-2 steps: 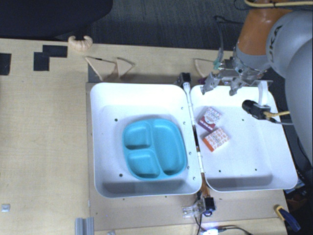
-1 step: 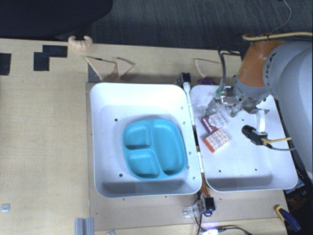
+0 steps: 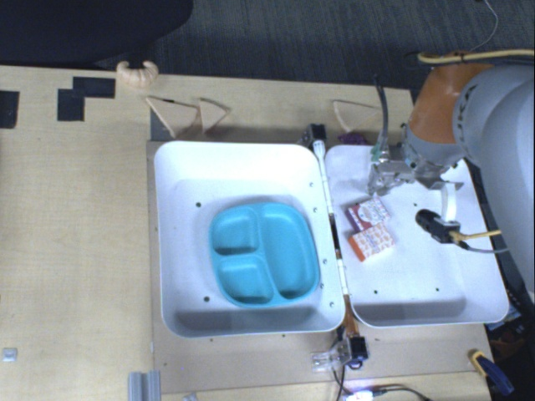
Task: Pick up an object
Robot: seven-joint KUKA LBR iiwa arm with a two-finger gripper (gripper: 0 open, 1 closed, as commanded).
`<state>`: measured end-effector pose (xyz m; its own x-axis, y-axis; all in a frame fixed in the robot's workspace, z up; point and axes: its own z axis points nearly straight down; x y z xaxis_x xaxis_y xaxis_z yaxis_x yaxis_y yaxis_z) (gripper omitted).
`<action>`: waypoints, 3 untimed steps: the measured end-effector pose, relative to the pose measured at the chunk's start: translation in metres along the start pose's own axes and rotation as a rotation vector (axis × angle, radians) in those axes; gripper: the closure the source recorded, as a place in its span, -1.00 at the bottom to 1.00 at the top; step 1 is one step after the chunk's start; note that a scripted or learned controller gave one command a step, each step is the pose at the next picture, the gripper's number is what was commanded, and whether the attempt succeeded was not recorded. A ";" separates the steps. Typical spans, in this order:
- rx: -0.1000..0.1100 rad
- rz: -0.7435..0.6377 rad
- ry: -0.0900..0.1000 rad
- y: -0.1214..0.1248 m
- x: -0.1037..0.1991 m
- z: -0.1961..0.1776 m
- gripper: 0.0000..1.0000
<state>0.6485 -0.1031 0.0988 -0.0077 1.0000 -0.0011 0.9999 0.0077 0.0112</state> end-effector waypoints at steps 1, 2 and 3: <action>0.005 0.001 0.003 0.023 0.081 -0.088 1.00; 0.007 0.002 0.001 0.022 0.080 -0.087 -1.00; 0.011 0.006 0.002 -0.095 0.064 -0.087 -1.00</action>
<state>0.5520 -0.0399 0.1844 -0.0019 1.0000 0.0005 1.0000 0.0019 0.0005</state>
